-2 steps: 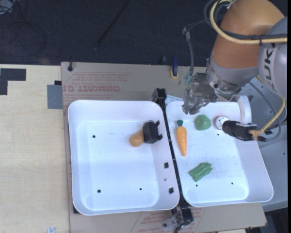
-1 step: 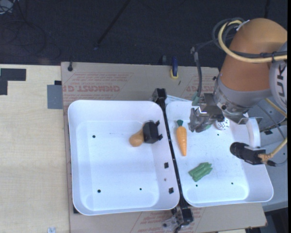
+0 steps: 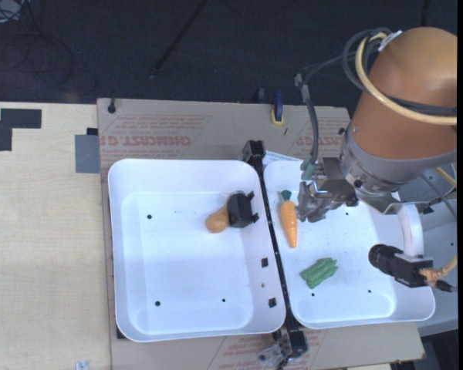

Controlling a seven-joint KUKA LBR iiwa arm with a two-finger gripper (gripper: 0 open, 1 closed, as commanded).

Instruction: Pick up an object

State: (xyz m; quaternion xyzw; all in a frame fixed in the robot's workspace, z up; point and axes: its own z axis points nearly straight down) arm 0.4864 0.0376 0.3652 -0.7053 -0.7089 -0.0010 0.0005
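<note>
The arm (image 3: 401,106) reaches in from the R side of the view and hangs over the R bin (image 3: 417,307). The fingers (image 3: 315,205) are over the far L part of that bin, just beside the green top of the carrot (image 3: 289,223). They look dark and small, so I can't tell if they are spread or pressed together. I see nothing held.

The carrot is prob. the one to pick, b/c it is closest. It lies flat in the R bin, close to that bin's L wall, where the 2 bins meet. Its fat end w/ the green top points to the far side, and its thin tip points to the near side. A green pod (image 3: 319,271) lies near it but apart. In the L bin (image 3: 131,206) a yellow pear (image 3: 216,222) touches a black thing (image 3: 241,209).

The carrot looks like a toy, so prob. light, hard and smooth. It is round, so it could roll or slip out. Best spot: the fat part a bit below the green top, one finger on each long side. The thin tip is a bad spot, too little to squeeze. The wall is close on one side, so that finger has little room and may bump it.
</note>
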